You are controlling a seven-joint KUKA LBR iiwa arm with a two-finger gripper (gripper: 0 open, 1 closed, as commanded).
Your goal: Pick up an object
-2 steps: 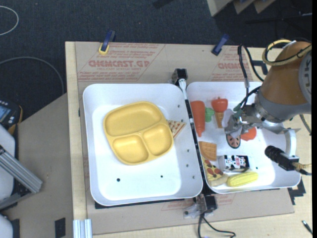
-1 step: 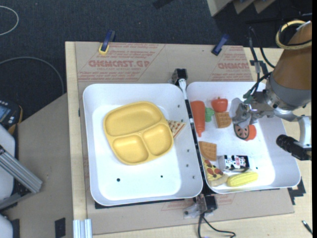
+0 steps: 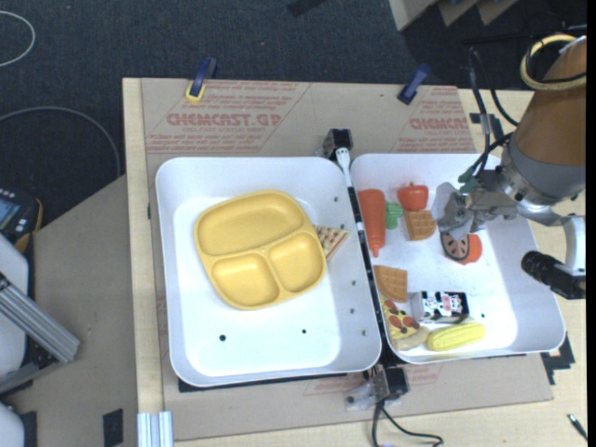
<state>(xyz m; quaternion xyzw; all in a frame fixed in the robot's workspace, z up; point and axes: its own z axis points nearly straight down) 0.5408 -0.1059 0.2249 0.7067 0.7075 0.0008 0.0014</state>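
**Hand low in right bin, over a small brown-and-red piece**

Worktop [image 3: 140, 250]: a cardboard-faced board carrying two shallow white bins side by side, so both are in reach of the arm coming in from the right.

Left bin [image 3: 186, 333]: holds a yellow divided tray [image 3: 256, 250], lying flat and taking up most of the floor. A small waffle-like wedge [image 3: 331, 240] sits tucked against its right edge.

Right bin [image 3: 535, 329]: toy foods scattered loose. An orange carrot [image 3: 372, 220] lies along the left wall, a red tomato [image 3: 413, 196] just beside it, and a waffle square [image 3: 419, 225] below that. Near the front: another waffle piece [image 3: 391, 281], a pizza slice [image 3: 400, 322], a black-and-white carton [image 3: 443, 305] and a yellow corn cob [image 3: 454, 336], close together.

Hand [image 3: 458, 229]: down in the bin's upper middle, directly over a brown-and-red piece [image 3: 460, 247], the likely pick. Whether it is spread or closed, I cannot tell; the piece shows beneath it, not clearly gripped.
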